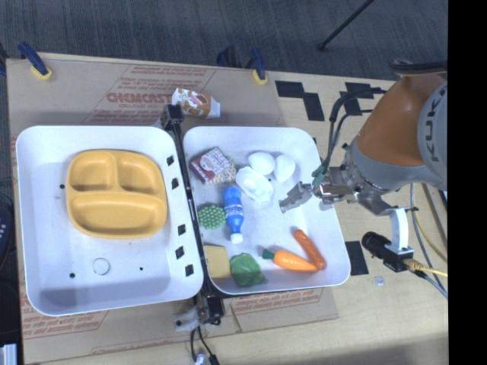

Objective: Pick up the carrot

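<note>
1. Table (365, 310) w/ cardboard sheet, two white bins side by side. Left bin (46, 280) holds a yellow divided tray (116, 192). Right bin (323, 158) holds the food items.
2. Arm (396, 135) reaches in from the right, grey w/ orange band, wrist over the right bin's right rim.
3. Right bin contents: white eggs/garlic-like cluster (262, 173), red-patterned packet (212, 166), blue-white bottle (233, 214), green leafy piece (246, 269), green knobbly ball (212, 217), red-orange sausage-like piece (310, 248).
4. Carrot (291, 260) lies flat near the bin's front right corner, green stub pointing left, just beside the sausage piece, prob. touching it.
5. Progress: pick not yet done; carrot untouched on bin floor. Left: descend over it, grip, lift.
6. Tool (295, 197) hangs above & behind the carrot, apart from it, holding nothing visible. Spread or pressed together: can't tell at this res.
</note>
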Motion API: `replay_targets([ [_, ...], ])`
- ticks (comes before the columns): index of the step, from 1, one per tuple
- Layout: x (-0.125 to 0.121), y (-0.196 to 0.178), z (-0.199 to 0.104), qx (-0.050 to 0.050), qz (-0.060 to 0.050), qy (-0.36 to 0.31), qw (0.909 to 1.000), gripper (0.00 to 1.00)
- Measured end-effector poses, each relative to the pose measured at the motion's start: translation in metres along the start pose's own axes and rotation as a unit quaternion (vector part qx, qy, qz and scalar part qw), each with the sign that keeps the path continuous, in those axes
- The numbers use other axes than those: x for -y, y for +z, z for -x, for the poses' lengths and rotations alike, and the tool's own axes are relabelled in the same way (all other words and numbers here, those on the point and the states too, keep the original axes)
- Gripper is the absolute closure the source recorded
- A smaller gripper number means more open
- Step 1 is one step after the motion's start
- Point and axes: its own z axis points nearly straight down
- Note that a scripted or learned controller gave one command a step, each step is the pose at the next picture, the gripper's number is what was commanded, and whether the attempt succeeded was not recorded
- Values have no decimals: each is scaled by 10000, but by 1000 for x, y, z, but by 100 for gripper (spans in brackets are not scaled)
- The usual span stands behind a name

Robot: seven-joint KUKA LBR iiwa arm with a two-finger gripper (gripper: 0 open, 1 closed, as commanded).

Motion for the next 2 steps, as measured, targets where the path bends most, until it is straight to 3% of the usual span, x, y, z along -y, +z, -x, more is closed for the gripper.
replay_targets([
  [1, 24, 137, 16, 0, 7, -60, 10000, 0],
  [2, 24, 137, 5, -4, 0, -2538, 9673, 0],
])
